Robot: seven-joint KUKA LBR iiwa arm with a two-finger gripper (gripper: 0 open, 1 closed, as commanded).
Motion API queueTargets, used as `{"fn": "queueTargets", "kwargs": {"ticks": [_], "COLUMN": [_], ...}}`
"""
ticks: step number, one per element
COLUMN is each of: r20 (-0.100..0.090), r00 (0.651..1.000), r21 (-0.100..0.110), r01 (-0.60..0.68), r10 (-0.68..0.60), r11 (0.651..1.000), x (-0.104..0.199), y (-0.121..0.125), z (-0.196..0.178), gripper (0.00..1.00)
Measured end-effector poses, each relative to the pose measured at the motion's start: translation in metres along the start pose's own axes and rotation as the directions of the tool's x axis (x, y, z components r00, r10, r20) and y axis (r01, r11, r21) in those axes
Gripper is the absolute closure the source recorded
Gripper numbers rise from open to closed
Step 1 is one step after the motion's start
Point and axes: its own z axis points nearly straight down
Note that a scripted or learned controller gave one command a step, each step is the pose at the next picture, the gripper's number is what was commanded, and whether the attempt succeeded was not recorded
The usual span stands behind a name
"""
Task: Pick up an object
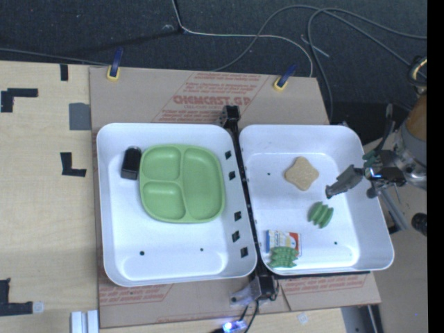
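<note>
In the right bin [347, 141] lie a tan, bread-like piece [302, 174], a green pea pod [320, 214], and at the front a small printed packet [283, 241] with a green leafy item [283, 257] against it. My gripper [357, 186] hovers over the bin's right side, to the right of the tan piece and above the pea pod. It is open and holds nothing. One dark finger [343, 184] points toward the bin's middle.
The left bin [111, 207] holds a green divided plate [183, 184] and a small black object [130, 163] at the plate's left. A black divider with clips runs between the bins. Cables lie on the dark surface behind the bench.
</note>
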Motion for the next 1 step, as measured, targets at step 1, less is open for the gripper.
{"fn": "queueTargets", "kwargs": {"ticks": [1], "r20": [0.002], "r00": [1.0], "r21": [-0.01], "r01": [0.004], "r10": [-0.004], "r11": [1.0], "x": [0.0003], "y": [0.0018], "z": [-0.005], "gripper": [0.0]}}
